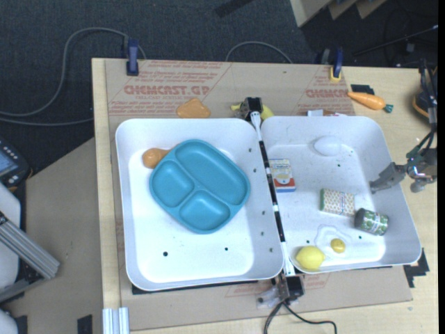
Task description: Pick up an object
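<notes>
White plastic makes both shallow bins on the wooden worktop [104, 186]. The left bin [139, 256] holds a blue divided plate [199, 184], smooth and rigid, with an orange rounded thing [152, 157] touching its upper left edge. The right bin [396, 235] holds the small things. A red and white carton [281, 174] lies near the divider. A patterned flat packet [337, 202] is in the middle, and just beside it, to the lower right, lies a green can [371, 221] on its side. At the lower edge there is a yellow lemon [310, 258], and close by a flat white piece with a yellow centre [334, 243], like a toy fried egg.

The gripper [384, 180] reaches in at the right of the frame, over the right bin's wall, near the can. How far it is open I cannot tell, and nothing is seen in it.

I judge the can the closest candidate: light, stiff, but round and smooth, so it may roll. Better to close across its curved sides, at the middle. The packet looks soft and thin, harder to take.
</notes>
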Robot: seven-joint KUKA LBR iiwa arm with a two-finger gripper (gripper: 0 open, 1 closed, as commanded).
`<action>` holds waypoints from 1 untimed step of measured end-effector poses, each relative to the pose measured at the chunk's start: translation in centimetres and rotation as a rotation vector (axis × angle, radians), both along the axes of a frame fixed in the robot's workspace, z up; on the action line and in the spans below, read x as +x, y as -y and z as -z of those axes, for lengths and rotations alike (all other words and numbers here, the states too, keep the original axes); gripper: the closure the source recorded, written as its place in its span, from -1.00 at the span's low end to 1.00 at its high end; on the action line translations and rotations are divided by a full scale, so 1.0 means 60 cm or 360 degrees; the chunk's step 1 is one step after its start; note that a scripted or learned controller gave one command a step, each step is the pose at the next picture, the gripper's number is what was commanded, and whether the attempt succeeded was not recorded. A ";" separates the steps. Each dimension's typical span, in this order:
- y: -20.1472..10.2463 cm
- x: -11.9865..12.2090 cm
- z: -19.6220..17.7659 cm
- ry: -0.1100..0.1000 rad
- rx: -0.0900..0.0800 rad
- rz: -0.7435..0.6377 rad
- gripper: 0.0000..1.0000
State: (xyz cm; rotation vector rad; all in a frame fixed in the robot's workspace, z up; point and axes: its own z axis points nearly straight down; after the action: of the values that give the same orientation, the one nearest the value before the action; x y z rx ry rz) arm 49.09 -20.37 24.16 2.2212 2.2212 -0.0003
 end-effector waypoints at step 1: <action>0.009 0.054 0.221 -0.0003 0.0003 -0.0002 -1.00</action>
State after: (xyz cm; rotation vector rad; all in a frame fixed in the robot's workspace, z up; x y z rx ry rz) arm 52.36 -20.90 10.90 2.2214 2.2247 -0.0002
